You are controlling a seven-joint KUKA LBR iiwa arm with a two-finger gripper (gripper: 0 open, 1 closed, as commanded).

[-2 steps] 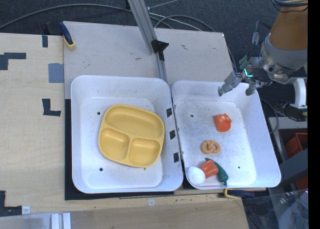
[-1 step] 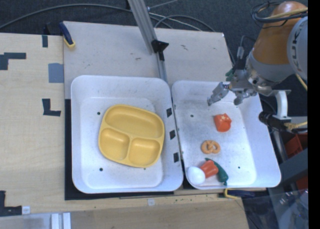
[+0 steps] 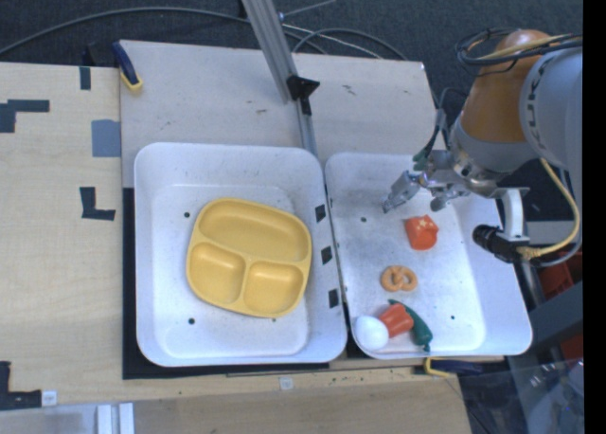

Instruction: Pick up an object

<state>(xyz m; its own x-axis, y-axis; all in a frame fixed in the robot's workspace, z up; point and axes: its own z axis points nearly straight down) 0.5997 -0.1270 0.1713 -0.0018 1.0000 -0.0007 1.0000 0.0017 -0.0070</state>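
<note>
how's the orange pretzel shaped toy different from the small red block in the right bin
The orange pretzel-shaped toy is paler, with a looped outline and holes; the small red block is solid, chunky and deeper red-orange. The pretzel lies flat mid-bin, while the block stands taller, closer to the gripper above it. Both sit loose on the right white bin, similar in size, and neither is held.

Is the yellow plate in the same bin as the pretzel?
No, the yellow plate lies in the left bin, while the pretzel lies in the right bin.
</note>
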